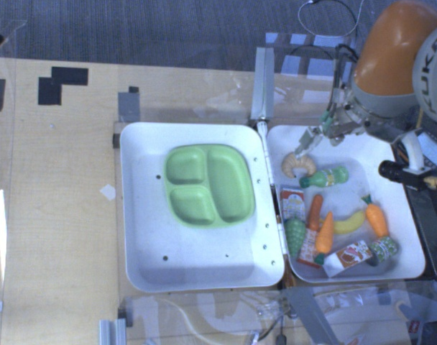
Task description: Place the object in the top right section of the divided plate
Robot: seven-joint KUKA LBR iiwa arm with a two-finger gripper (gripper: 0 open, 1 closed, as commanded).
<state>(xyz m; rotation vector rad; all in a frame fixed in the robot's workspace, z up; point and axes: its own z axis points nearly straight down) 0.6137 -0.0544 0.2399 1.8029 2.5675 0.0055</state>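
Observation:
A green divided plate [208, 184] lies in the left white bin [143, 257], with its sections bare. The right white bin [405, 254] holds several toy foods: a tan doughnut-like piece [298, 166], a green bottle [326, 177], two carrots [323, 233] [376, 219], a yellow banana [348, 223], a red sausage [315, 211], a red packet [292, 203], a green cob [296, 236], a small red-and-white carton [348, 257] and a green can [384, 249]. My gripper [308, 143] hangs just above the doughnut-like piece at the back left of the right bin.
A metal divider post [262, 85] stands between the two bins at the back. The arm's orange band [391, 49] and grey body fill the upper right. Black markers [60, 83] lie on the wooden bench at the far left.

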